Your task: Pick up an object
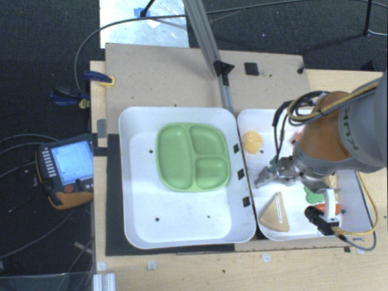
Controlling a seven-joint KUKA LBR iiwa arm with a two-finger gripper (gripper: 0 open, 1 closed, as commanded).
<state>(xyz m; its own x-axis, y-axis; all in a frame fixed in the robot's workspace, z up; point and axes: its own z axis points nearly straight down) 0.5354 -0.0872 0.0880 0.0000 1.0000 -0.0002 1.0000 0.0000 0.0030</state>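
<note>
Two shallow white bins are sitting side by side in front of you, the left bin (182, 220) and the right bin (257, 123), their inner walls touching.

Nearest to you, in the right bin's near left corner, one tan wedge (276, 214) is lying flat with its point aimed away from you. Just right of it, one small green piece (314, 196) is peeking out from under the wrist, too hidden to name.

A little farther in, the one gripper (265, 177) is hanging over the right bin's left half, reaching in from the right on the grey arm (357, 126). You cannot tell whether the claw is open or closed, and nothing is showing in its grasp. The wedge is lying just nearer than the claw, apart from it.

Beyond the claw, one yellow round lump (252, 141) is resting by the right bin's left wall, also clear of the claw; the claw is sitting between the lump and the wedge.

Across in the left bin, one green plate (194, 156) with three compartments is lying flat toward the far side. Off the bench to the left, one handheld pendant (66, 168) is showing a lit screen.

Farthest off, one brown board (163, 71) is spreading behind the bins, with one small black square (251, 69) on it and one grey pole (203, 29) slanting across it.
</note>
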